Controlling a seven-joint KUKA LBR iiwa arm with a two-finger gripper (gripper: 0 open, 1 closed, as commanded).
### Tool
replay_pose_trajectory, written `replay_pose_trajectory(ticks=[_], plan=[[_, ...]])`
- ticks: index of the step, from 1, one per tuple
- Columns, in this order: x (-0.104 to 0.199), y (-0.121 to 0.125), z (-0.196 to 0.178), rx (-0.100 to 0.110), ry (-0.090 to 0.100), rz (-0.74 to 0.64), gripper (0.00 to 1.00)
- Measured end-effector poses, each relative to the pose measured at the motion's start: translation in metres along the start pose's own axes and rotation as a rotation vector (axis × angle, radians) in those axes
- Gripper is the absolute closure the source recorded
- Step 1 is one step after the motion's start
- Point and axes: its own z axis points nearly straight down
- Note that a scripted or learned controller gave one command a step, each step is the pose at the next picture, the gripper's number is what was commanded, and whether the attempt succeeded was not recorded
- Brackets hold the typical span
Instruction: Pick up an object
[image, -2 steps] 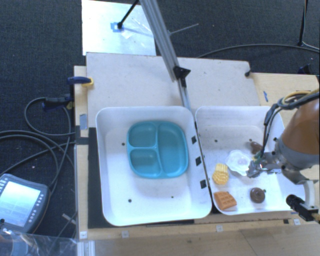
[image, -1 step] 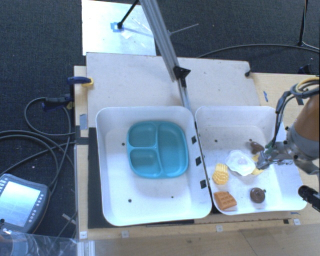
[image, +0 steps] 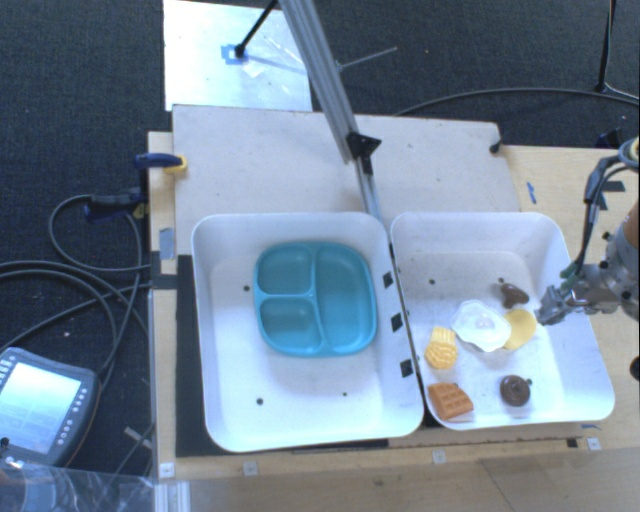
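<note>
Pincer (image: 549, 308) hangs above the right bin (image: 470, 235) near its right edge, just beside the yellow slice (image: 521, 327); its opening cannot be judged, and nothing visible sits in it. Fried egg (image: 482, 325) lies mid-bin. Left bin (image: 225, 300) holds a blue tray (image: 314, 299).

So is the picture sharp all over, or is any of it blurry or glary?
Camera view: even, soft lighting with faint shadows; the teal plate and fried egg toy are fairly crisp, the hand at the right bin is slightly smeared, and the pendant screen glares pale.
</note>
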Motion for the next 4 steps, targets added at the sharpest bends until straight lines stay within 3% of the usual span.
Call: replay_pose_trajectory(ticks=[2, 4], plan=[[0.115, 0.040, 0.005, 0.006, 0.005, -0.007, 1.00], [0.211, 0.055, 0.014, 0.009, 0.005, -0.005, 1.00]])
